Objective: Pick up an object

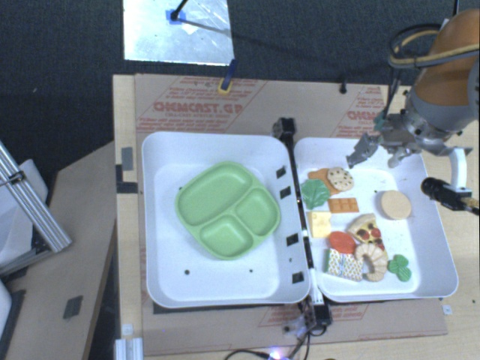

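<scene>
Gripper above right bin, fingers apart, nothing between them.
Round chocolate-chip cookie lies just below (likely light, stiff plastic); pinch across its rim, may slip.

Grey arm with an orange band, black cable loop, metallic end effector.

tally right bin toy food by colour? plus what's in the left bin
Right bin:
Green: 2, leaf, broccoli
Tan/brown: 4, cookie, cracker, round bun, shrimp
Yellow: 1, cheese
Red: 1, tomato
Mixed: 2, pizza, patterned packet
Left bin: 1 green tray
Total: 11
</scene>
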You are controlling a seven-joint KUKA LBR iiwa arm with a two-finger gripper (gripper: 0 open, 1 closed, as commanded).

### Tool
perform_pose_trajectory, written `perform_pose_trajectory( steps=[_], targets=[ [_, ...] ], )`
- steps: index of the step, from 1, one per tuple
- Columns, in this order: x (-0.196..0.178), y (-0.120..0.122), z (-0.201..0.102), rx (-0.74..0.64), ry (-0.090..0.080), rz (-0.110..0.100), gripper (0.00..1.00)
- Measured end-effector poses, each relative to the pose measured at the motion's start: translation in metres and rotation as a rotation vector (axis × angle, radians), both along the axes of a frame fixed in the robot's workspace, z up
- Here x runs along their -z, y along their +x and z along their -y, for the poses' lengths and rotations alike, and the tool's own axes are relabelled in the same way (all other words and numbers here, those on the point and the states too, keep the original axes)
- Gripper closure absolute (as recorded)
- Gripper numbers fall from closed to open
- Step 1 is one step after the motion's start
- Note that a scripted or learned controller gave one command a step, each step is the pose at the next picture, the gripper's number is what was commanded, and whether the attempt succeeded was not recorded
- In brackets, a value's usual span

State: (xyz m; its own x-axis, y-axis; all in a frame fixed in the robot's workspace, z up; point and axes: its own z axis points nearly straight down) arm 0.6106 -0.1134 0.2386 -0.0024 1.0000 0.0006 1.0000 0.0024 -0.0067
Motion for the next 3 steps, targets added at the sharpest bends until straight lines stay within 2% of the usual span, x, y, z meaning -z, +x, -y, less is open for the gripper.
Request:
perform_pose_trajectory(
  steps=[1, 3],
  targets=[
    [-0.005, 0.001, 0.000, -0.001, -0.001, 0.008, 0.00],
    [0.065, 0.009, 0.005, 0.002, -0.001, 0.010, 0.00]
  ],
)
